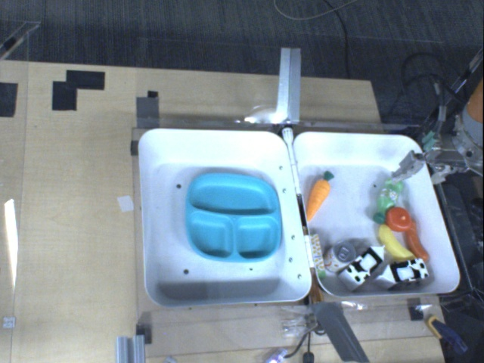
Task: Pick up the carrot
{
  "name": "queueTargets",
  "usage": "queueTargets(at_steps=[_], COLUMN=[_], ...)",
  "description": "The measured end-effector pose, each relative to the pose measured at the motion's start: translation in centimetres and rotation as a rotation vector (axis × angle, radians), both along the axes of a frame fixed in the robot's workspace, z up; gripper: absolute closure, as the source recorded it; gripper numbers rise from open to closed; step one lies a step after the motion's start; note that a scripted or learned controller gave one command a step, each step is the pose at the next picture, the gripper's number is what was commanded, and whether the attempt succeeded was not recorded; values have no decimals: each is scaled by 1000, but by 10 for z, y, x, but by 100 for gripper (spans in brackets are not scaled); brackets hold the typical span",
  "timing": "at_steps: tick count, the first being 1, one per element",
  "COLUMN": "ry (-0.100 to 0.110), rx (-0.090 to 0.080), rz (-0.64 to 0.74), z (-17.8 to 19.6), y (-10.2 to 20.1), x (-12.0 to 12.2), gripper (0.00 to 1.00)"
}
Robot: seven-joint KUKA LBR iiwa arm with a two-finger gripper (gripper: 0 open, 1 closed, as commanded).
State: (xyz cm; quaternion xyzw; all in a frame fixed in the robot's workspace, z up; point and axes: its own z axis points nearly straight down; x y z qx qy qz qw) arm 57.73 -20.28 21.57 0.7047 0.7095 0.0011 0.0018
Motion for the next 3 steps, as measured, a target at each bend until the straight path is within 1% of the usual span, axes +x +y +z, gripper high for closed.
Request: queueTargets(at_steps=[1,2,3], ry=[0,-2,0], rx=[1,1,1], rz=[-180,87,-87], z=[-57,-30,-31], y=[78,148,162], x=[-18,-17,23], gripper=[0,0,0])
